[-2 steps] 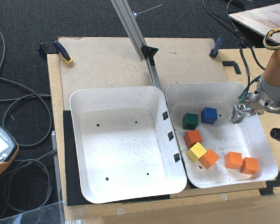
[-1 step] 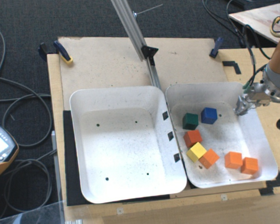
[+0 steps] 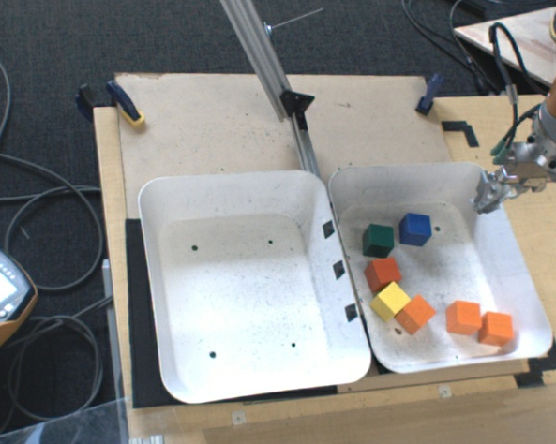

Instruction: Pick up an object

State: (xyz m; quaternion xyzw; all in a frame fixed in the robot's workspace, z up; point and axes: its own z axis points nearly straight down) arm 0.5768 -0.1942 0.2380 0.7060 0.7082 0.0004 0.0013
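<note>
Several small cubes lie in the right bin [image 3: 521, 277]. A dark green cube [image 3: 379, 239] and a blue cube [image 3: 415, 229] sit side by side near its middle. Below them are a red cube [image 3: 383, 273], a yellow cube [image 3: 392, 299] and an orange cube [image 3: 415, 313], close together. Two more orange cubes [image 3: 463, 317] [image 3: 497, 328] rest by the front right corner. My gripper [image 3: 490, 194] hangs over the bin's far right corner, apart from all the cubes, with nothing visibly held.
The left bin [image 3: 159, 271] stands beside the right one, with black clips along the shared wall. A slanted metal pole [image 3: 263, 53] rises behind the bins. Blue clamps hold the board at the back corners. Cables lie on the floor to the left.
</note>
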